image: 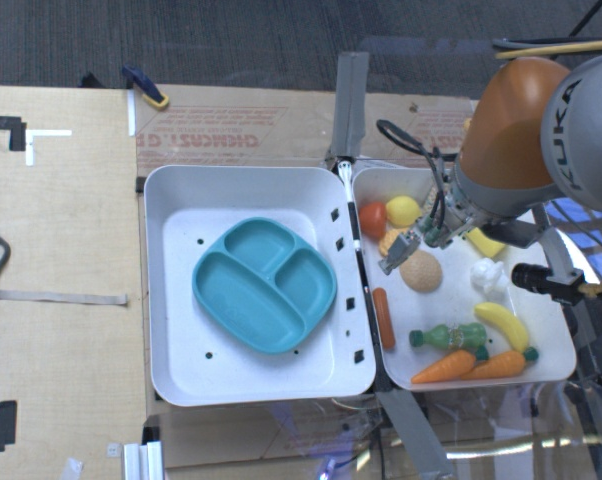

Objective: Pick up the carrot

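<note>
Two orange carrots lie along the front wall of the right bin (556, 313), one (444, 368) to the left and one (501, 365) just right of it, touching end to end. My gripper (403, 250) hangs over the back left part of that bin, above a tan round ball (422, 271) and well behind the carrots. Nothing shows as held in it. The grey arm with its orange band (511, 128) comes in from the right.
The right bin also holds a red tomato (372, 216), a lemon (403, 209), a red sausage (383, 318), a green bottle (451, 337), a banana (506, 323) and a white lump (488, 276). A blue divided plate (266, 284) sits in the left bin (166, 298).
</note>
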`<state>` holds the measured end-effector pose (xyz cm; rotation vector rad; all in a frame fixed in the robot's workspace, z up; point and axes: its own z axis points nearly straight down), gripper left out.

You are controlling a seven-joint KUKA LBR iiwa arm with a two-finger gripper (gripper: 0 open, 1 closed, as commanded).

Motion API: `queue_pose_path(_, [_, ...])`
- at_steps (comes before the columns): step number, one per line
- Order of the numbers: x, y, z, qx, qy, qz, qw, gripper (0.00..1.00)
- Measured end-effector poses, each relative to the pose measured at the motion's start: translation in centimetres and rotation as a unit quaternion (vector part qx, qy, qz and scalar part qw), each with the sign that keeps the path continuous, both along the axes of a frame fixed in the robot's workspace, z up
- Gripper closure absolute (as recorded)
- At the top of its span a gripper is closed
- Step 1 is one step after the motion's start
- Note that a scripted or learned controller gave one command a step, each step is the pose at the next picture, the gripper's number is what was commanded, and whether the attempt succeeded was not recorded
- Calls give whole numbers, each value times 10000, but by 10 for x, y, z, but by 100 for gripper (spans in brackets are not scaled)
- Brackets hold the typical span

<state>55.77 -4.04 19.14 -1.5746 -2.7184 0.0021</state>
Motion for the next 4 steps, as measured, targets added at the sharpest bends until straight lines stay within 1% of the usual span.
queue_pose_path(1, [55,-60,-52,-3,-5,-193,9998,0])
queue_pose_path(2, [-27,-60,-99,5,-6,63,10000,0])
queue_pose_path(3, [42,-63,-98,-2,-13,-538,9986,0])
queue_pose_path(4, [98,-62,-101,-11,69,-976,9952,0])
